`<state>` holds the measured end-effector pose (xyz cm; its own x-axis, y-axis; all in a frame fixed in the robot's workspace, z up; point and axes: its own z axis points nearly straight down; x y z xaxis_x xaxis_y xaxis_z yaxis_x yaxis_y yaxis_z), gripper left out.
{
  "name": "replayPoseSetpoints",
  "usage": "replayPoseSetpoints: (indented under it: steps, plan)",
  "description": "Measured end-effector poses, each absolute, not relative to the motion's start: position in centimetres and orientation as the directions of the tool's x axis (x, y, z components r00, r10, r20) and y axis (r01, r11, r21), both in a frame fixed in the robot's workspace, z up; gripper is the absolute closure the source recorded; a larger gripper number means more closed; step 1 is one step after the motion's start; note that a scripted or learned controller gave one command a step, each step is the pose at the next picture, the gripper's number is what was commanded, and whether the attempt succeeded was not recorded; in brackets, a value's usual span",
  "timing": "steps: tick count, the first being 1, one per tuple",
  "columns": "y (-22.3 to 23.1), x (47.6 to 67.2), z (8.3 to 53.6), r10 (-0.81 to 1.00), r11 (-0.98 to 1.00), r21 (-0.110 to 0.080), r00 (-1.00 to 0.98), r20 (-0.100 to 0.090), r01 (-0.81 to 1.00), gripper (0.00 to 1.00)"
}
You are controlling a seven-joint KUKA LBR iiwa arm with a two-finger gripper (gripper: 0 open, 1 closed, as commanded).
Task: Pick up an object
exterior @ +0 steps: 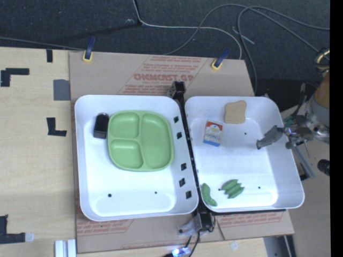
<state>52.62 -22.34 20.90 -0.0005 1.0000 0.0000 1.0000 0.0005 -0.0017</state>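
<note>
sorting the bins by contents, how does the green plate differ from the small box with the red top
The green plate lies in the left bin; the small box lies in the right bin. The plate is far larger, rounded and split into three sections; the box is rectangular, white and blue with red. Both lie flat, untouched.

Light green divided plate (141,141), black block (101,126), tan slice (235,112), red-white-blue carton (213,133), green pea pods (232,188), white bins (88,165)
</note>
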Motion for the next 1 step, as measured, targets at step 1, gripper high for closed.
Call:
replayPoseSetpoints:
  steps: [1]
  plan:
    - [-21.31,52.82,15.19,1.0,0.001,-0.006,-0.001,0.001,1.0,0.0]
